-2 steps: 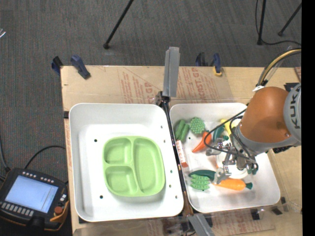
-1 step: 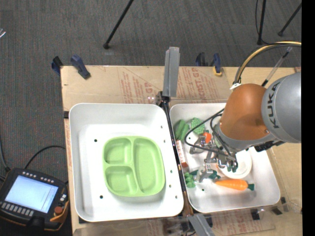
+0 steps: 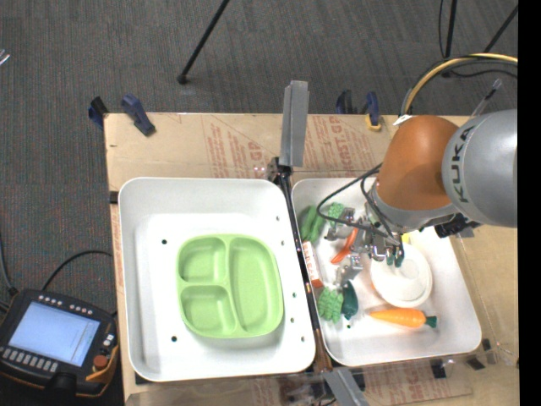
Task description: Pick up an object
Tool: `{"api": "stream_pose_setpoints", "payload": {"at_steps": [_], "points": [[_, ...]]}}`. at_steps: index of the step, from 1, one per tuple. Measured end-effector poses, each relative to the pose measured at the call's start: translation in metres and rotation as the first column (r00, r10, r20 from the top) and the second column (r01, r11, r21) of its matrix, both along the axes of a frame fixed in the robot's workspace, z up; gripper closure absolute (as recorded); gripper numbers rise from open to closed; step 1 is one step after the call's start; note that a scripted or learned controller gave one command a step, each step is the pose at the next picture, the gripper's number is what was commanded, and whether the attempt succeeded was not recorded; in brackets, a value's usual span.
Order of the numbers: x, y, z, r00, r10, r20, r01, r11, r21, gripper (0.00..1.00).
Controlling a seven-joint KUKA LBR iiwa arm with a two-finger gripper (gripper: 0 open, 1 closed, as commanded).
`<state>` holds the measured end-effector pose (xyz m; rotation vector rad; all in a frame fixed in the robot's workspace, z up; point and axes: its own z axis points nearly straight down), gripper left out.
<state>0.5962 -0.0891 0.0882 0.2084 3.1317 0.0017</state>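
We look down at a slant from one fixed camera above the bench (image 3: 203, 142), both white bins (image 3: 139, 227) in frame.

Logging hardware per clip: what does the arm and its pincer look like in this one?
The arm is a rounded grey shell with dark "KUKA" lettering on its side, and a large glossy orange band above the wrist. A yellow-and-black cable loops over it from behind. The pincer is a compact cluster of dark and silver metal parts with thin black wires running to it.
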Motion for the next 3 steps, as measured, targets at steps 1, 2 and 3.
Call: {"api": "stream_pose_setpoints", "payload": {"at_steps": [1,2,3], "points": [[0.012,0.004,0.0,1.0,-0.012,0.0,0.012,1.0,0.0,0.0],[0.014,0.006,0.01,1.0,-0.005,0.003,0.005,1.0,0.0,1.0],[-0.066,-0.018,-0.002,0.98,-0.199,-0.006,0.199,0.98,0.0,1.0]]}}
